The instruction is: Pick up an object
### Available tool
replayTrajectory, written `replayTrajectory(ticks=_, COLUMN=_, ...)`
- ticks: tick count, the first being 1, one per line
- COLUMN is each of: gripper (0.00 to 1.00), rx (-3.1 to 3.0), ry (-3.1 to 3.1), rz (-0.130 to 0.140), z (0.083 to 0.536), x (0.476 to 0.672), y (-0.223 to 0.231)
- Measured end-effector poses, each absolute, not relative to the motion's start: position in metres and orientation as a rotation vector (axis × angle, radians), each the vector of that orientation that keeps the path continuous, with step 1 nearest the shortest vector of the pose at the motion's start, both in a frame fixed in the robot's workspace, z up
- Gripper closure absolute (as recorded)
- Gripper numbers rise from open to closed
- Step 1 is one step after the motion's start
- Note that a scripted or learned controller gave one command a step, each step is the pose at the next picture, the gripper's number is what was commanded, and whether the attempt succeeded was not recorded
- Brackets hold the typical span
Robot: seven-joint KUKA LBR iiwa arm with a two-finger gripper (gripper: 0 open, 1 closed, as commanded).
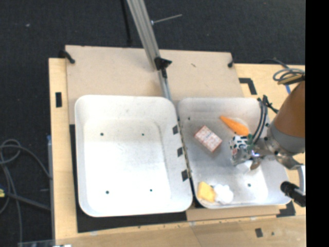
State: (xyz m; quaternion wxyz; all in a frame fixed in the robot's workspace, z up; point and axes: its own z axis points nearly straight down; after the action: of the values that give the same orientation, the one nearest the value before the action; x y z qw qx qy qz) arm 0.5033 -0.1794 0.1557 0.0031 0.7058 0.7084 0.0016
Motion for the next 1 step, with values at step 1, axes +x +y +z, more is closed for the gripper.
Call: replayTrajectory(ticks=1, gripper=1.0, rx=2.212, ry=2.221, rz=0.005, z=0.2042, x=0.5045, y=-0.1897)
